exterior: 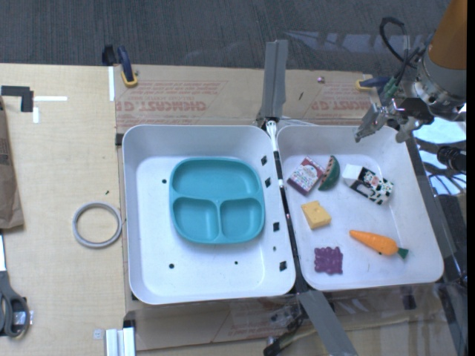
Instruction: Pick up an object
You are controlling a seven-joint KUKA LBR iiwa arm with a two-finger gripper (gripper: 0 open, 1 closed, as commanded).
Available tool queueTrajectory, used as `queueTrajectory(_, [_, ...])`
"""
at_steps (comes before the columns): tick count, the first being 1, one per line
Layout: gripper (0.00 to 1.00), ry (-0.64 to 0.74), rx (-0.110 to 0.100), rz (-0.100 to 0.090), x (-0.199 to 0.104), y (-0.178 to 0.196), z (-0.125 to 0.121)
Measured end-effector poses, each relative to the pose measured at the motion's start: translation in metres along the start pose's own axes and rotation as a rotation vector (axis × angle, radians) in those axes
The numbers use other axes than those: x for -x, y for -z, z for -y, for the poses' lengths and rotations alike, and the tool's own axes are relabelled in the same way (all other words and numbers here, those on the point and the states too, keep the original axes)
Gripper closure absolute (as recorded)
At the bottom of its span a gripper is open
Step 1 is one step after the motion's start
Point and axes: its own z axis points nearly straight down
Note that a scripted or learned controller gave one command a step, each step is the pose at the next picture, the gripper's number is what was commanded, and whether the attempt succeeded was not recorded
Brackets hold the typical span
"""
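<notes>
the fingers (385, 122) hang spread wide with nothing in them, up over the back rim of the right bin (427, 221). the toy food lies below them, the milk carton (372, 185) closest, ready to grab.

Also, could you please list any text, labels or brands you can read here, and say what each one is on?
Red print on the cardboard sheet behind the bins: appears mirrored, too blurred to read.
Small red-and-white carton in the right bin: label too small to read.
Nothing else carries legible text.
</notes>
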Motion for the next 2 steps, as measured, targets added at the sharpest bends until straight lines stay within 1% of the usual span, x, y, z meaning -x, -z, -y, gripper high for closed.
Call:
queueTrajectory(1, [0.0, -0.243, -0.001, -0.001, 0.004, -0.159, 0.03])
queueTrajectory(2, [0.0, -0.057, 0.01, 0.002, -0.027, -0.19, -0.011])
